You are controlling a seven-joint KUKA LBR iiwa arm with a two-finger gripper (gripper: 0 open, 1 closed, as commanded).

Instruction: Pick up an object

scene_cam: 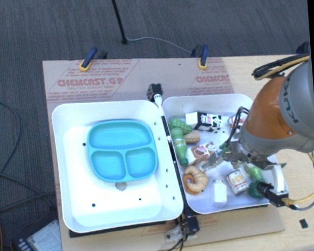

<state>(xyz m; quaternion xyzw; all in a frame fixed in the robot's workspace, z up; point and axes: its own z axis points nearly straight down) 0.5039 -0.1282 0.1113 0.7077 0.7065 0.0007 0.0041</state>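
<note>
Down in the right bin, among a clutter of small objects: gripper, low over the middle of the pile, nothing visibly caught in it.

Closest to it, a red-and-white packet, just to the left, touching or nearly so; below that a glazed ring pastry against the bin's left wall. Near the front rim, a white bottle, a small printed carton and a green piece. Toward the back, green vegetables, a tan bun, a white block and a black-and-white carton. Pincer apart or together: cannot tell, hidden under the wrist. Further left, in the left bin, a blue divided tray. Beneath both, cardboard clamped at the far edge.
</note>
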